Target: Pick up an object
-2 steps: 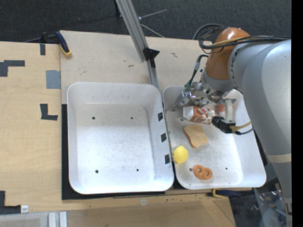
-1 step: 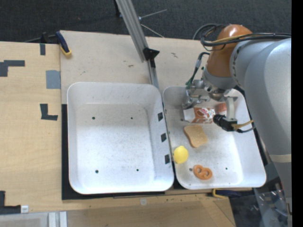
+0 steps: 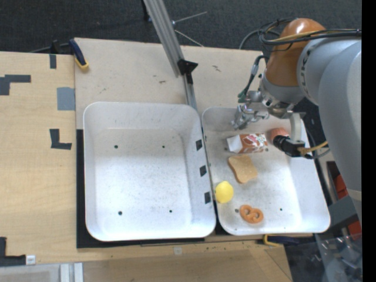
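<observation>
The right bin (image 3: 305, 207) holds a small red and white carton (image 3: 250, 143), a slice of toast (image 3: 242, 168), a yellow lemon (image 3: 224, 191), a pretzel (image 3: 251, 214) and an orange-red item (image 3: 278, 135) by the arm. My gripper (image 3: 242, 118) hangs over the bin's far left corner, just above and left of the carton. Nothing shows between its fingers. The arm's grey body and orange band cover the bin's far right side.
The left bin (image 3: 144, 169) lies beside the right one, sharing a middle rim with black clips. A slanted metal pole (image 3: 170, 40) rises behind the bins. A blue and yellow clamp (image 3: 78, 54) sits at the bench's far left.
</observation>
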Controlling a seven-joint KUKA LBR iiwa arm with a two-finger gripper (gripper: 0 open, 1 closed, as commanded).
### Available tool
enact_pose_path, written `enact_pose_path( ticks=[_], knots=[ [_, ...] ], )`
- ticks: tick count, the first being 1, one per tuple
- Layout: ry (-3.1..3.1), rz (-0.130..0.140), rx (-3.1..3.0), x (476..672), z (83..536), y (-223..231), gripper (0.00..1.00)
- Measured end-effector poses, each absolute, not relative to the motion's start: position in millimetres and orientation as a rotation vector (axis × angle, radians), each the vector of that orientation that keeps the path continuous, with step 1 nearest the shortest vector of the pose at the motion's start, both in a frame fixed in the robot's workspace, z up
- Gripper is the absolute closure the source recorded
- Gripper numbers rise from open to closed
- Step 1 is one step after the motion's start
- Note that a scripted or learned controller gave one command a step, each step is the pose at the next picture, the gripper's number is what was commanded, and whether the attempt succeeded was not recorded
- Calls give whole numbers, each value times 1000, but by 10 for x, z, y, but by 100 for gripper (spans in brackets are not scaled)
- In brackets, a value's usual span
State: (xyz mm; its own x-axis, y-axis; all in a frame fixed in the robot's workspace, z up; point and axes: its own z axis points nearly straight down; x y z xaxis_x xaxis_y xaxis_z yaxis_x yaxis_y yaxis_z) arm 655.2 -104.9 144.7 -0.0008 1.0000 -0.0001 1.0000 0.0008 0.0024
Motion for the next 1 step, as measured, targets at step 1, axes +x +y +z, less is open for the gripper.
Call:
enact_pose_path(
  ticks=[1],
  knots=[
    [2220,5,2217,6613,2070,-1069,100]
  ],
)
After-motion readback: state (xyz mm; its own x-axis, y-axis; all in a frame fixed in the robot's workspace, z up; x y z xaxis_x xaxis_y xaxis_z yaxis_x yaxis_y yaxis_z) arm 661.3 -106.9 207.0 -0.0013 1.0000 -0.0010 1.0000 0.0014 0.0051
